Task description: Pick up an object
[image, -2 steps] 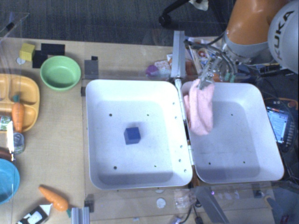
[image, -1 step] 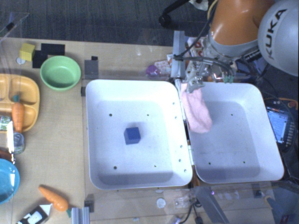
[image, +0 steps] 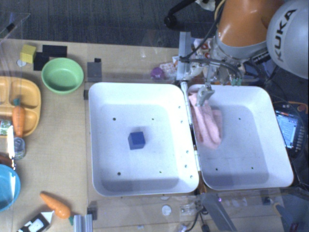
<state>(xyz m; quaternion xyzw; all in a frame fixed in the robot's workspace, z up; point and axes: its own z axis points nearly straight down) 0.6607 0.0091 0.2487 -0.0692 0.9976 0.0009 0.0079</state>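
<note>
Gripper (image: 206,92) up at the far left corner of the right bin (image: 270,129), hanging from the grey arm with its orange band (image: 244,11), and it sits right at the top end of the pink cloth (image: 206,122). The cloth's upper edge looks bunched up toward the fingertips, touching or very nearly so, but the angle from above won't let me say whether the fingers are spread or closed on the fabric, so that one I cannot tell. The cloth itself lies draped along the left wall of the right bin, a long crumpled strip running toward the near side, most of it flat on the bin floor.

Over in the left bin (image: 106,178), a small blue cube (image: 136,139) sits alone near the middle, well apart from the arm.

Out on the wooden bench to the left: a green bowl (image: 62,75) near the far edge, a yellow block (image: 28,53) just beyond it, a yellow divided tray (image: 29,93) with a carrot (image: 18,120) lying in it, a blue plate (image: 7,187) cut off by the frame edge, and a second carrot (image: 56,204) lying loose by the near corner. A small purple object (image: 157,73) rests on the bench behind the gap between the two bins, too blurred to name.
</note>
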